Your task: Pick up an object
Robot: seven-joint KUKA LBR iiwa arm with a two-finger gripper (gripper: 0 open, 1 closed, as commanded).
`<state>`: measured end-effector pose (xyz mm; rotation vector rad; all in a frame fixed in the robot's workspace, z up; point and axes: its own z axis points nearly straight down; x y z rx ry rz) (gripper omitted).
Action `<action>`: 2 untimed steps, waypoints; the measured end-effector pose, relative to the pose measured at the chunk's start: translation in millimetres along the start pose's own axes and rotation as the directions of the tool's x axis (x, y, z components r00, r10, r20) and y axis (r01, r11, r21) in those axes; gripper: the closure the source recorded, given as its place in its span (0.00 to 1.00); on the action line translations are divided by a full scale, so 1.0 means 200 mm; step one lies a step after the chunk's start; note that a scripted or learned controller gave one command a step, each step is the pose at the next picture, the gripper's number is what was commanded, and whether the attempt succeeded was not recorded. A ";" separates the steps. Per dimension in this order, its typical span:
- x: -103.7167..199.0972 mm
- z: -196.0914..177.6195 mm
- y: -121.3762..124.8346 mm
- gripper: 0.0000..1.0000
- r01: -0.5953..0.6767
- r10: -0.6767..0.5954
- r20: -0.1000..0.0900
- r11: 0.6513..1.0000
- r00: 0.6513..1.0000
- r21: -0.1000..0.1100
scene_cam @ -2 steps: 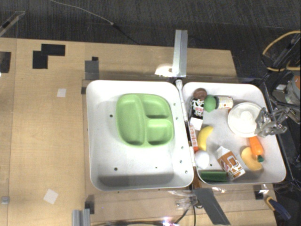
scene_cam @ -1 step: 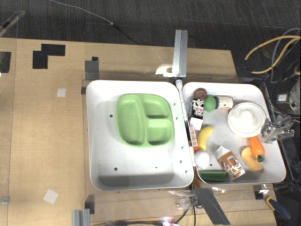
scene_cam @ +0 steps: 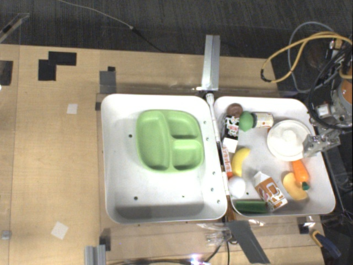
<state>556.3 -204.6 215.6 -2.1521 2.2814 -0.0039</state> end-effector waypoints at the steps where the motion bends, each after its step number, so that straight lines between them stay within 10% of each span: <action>1: -0.05 -0.14 -0.16 1.00 0.224 -0.224 0.000 0.975 0.975 0.001; 2: -0.06 -0.24 -0.57 1.00 0.387 -0.387 0.001 0.922 0.922 0.002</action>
